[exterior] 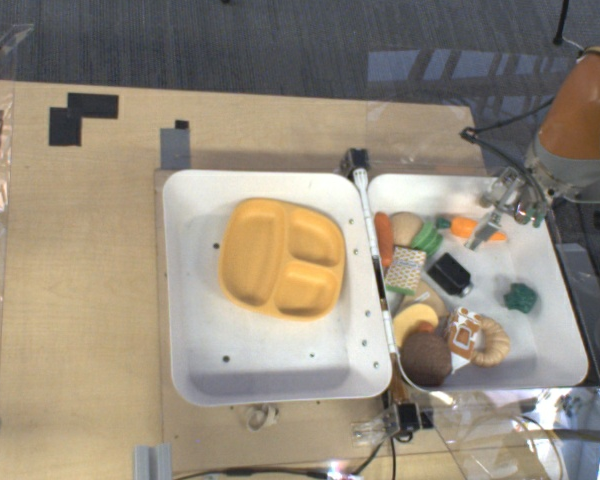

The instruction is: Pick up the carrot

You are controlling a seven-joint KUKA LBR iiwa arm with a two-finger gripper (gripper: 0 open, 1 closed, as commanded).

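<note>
The carrot (pixel 383 237) is a long orange-red piece lying lengthwise against the left wall of the right bin (pixel 550 268). My gripper (pixel 490 226) hangs over the upper part of that bin, well to the right of the carrot and apart from it. It is right beside a small orange piece (pixel 464 227). Whether it touches or grips that piece is not visible.
Around the carrot lie a beige piece (pixel 405 226), a green vegetable (pixel 427 239), a checkered packet (pixel 407 269) and a black block (pixel 448 274). Nearer the front are a brown ball (pixel 425 356), a pretzel (pixel 481 338) and a green toy (pixel 520 296). A yellow divided plate (pixel 280 258) sits in the left bin (pixel 195 298).
</note>
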